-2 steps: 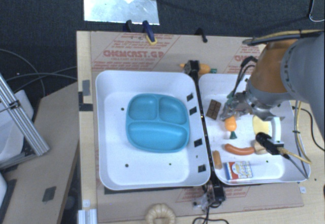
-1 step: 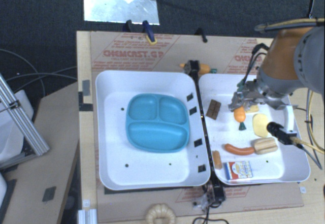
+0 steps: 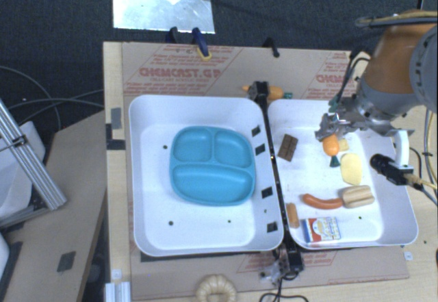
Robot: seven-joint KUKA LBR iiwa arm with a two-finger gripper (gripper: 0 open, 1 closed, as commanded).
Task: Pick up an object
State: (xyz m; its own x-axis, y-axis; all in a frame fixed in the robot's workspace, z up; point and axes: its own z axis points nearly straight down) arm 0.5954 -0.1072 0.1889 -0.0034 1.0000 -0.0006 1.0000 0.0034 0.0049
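The right bin [image 3: 393, 222] holds several toy foods. Among them are a brown chocolate bar [image 3: 287, 147], a small orange piece [image 3: 331, 146], a pale yellow piece [image 3: 352, 169], a bread roll [image 3: 357, 195], a red sausage [image 3: 321, 201], a small tan stick [image 3: 293, 215] and a red, white and blue box [image 3: 321, 229]. My gripper [image 3: 332, 129] reaches in from the right. It hangs low over the bin's upper middle, directly above the orange piece and close to or touching it. Whether the piece is gripped does not show.
A blue divided plate [image 3: 212, 165] lies in the left bin [image 3: 147, 225]. Black clips run along the divider [image 3: 269, 157] between the bins. A black fitting [image 3: 387, 169] on the arm hangs over the right bin's right edge. A beige ring [image 3: 217, 288] lies on the bench front.
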